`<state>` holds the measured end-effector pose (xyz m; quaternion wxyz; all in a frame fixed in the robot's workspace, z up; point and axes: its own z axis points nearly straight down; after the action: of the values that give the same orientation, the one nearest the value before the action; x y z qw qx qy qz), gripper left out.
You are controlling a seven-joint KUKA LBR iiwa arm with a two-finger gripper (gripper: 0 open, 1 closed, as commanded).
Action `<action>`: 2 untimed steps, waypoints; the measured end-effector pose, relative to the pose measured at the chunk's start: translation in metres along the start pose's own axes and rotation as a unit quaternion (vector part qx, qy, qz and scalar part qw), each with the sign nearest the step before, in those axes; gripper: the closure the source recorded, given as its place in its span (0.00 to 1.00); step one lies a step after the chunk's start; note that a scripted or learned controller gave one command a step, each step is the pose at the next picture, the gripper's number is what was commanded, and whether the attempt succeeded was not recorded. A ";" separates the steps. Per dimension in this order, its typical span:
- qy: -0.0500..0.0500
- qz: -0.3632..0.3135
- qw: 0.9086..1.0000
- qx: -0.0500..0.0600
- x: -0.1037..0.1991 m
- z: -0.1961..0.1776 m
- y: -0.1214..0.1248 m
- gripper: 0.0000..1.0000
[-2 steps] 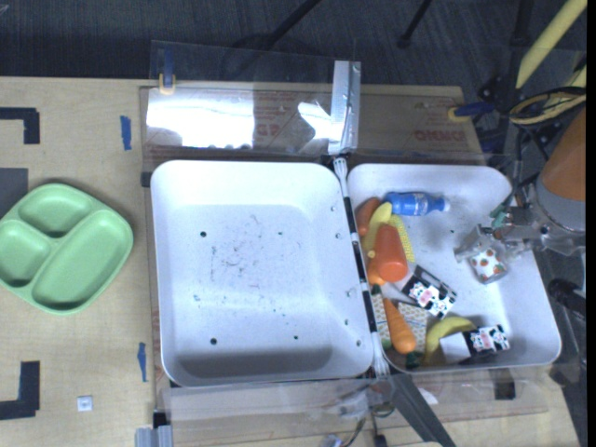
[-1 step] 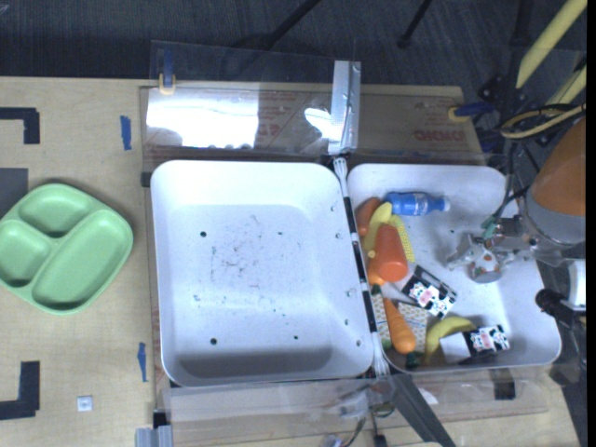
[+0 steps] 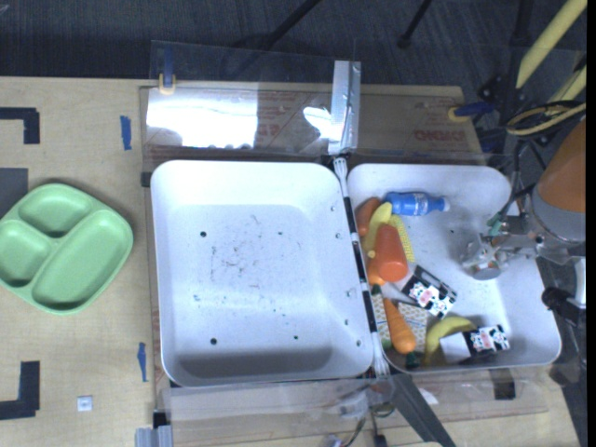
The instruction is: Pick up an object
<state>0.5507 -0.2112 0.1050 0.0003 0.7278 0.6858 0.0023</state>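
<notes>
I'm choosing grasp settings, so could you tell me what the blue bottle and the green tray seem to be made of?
Blue bottle: probably thin glossy plastic, with a see-through blue body and a bright highlight.
Green tray: likely moulded matte plastic, uniformly pale green with soft rounded compartments and no sharp glare.

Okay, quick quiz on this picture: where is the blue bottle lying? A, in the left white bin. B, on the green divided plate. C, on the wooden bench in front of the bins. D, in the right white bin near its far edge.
D: the blue bottle lies on its side in the right white bin, near the far edge, just beyond the orange items.
</notes>
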 end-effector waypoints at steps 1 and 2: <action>-0.002 -0.078 0.997 0.000 -0.002 -0.001 0.038 1.00; -0.003 -0.114 0.993 0.000 -0.007 -0.037 0.047 1.00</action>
<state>0.5967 -0.2209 0.1425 0.0020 0.6446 0.7645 0.0003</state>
